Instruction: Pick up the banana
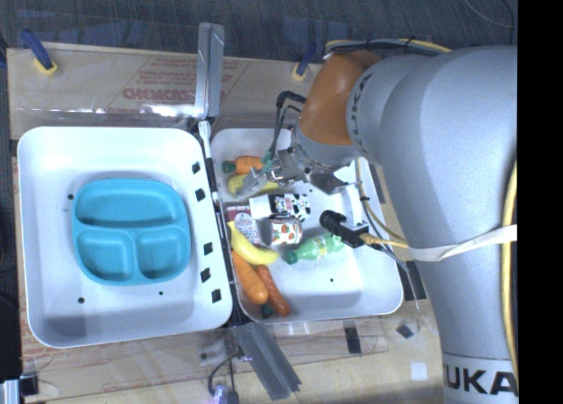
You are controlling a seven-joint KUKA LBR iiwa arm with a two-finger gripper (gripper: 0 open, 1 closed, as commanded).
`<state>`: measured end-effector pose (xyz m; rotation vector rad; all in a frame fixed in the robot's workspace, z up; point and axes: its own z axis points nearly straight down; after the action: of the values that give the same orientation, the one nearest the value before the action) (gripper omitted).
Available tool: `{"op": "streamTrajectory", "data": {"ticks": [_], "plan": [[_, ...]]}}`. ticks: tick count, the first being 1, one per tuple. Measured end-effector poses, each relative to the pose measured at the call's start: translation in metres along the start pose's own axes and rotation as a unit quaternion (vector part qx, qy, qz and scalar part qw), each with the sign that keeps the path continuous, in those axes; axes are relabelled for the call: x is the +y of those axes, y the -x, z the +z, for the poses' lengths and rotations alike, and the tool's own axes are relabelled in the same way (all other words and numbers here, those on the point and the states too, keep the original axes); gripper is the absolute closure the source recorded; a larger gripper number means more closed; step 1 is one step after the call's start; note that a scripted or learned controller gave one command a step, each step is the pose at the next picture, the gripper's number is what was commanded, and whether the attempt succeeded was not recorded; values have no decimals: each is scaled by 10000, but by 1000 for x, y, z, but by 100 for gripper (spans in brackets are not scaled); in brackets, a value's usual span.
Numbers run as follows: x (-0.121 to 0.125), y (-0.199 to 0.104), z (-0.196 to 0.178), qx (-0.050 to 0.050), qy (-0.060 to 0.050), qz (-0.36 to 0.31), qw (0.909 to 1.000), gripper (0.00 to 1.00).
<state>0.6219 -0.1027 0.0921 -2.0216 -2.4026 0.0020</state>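
Grey arm with the orange band [327,107] comes in from the right and hangs over the right-hand shallow white bin [380,292], wrist bent down toward that bin's far-left corner. The claw [262,179] sits low in the clutter there, just beside a small orange piece [249,165] and a yellow piece [237,187]. It's tangled up with the clutter from where I stand, so I can't tell whether it's spread wide or pinched narrow, or whether anything is in it. The yellow curved banana [250,250] lies flat in the same bin, close along its left wall about halfway down, nearer to me than the claw and clear of it. Just behind the banana stands a small white can with a red and multicoloured label [283,233], and behind that lies a white card with black dots [291,207]; both sit between the banana and the claw. The banana's right tip ends just beside a green plastic bottle [313,248] lying on its side mid-bin. On the near side of the banana, two orange carrot-shaped sticks [255,282] lie angled into the near-left corner, the upper one touching or nearly touching the banana. The left-hand white bin [35,305] holds a light blue plastic three-compartment tray [132,228], flat and roughly centred. Both bins sit side by side on a brown tabletop with red print [114,77], with a blue clip [40,57] at its far-left corner.
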Motion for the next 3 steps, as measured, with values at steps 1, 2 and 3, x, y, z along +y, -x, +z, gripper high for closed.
{"op": "streamTrajectory", "data": {"ticks": [1,2,3], "plan": [[0,0,-9,4,-10,-18,10000,100],[0,-1,-9,3,-10,-20,10000,0],[1,-1,-19,3,-14,-39,10000,100]]}}
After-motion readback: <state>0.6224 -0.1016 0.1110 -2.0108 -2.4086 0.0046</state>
